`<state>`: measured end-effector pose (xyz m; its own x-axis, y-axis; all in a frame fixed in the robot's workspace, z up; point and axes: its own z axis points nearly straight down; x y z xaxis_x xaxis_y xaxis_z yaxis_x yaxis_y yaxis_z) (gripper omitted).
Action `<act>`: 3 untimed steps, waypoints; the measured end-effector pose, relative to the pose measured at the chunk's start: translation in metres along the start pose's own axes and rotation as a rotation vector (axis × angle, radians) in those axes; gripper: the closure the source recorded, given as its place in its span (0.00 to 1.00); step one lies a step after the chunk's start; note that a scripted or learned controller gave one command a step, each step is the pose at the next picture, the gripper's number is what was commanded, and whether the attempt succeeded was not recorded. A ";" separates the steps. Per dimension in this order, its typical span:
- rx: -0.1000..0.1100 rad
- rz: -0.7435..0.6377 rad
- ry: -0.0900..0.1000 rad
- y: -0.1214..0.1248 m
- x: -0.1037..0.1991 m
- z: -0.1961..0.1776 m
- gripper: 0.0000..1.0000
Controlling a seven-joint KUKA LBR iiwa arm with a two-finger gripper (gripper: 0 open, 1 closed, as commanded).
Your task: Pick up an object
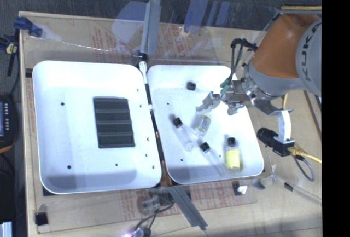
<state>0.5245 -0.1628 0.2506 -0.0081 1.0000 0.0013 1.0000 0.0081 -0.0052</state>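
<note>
The right bin (164, 165) holds several small bottles. A yellow bottle (233, 158) with a black cap lies near the bin's front right corner. Two clear bottles with black caps, one (183, 132) left of centre and one (210, 155) nearer the front, lie slantwise. Another clear, faintly yellow bottle (203, 123) lies in the middle. A small black cap (191, 86) sits near the back wall. My gripper (221, 103) hangs over the right bin's upper right part, just above and right of the middle bottle. Its fingers look spread, with nothing between them.
The left bin (54, 165) holds a black ribbed rectangular block (114, 122) near its centre. A raised divider (152, 121) runs between the two bins. The arm's cables and a black fitting (273, 140) hang past the right bin's right wall.
</note>
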 end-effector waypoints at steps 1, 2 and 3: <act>0.000 -0.090 0.000 -0.008 -0.048 0.078 0.00; 0.001 -0.155 0.000 0.024 -0.047 0.160 0.00; -0.003 -0.232 0.000 -0.034 -0.038 0.130 0.00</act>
<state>0.4905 -0.2007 0.1206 -0.2380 0.9713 0.0020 0.9713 0.2380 -0.0022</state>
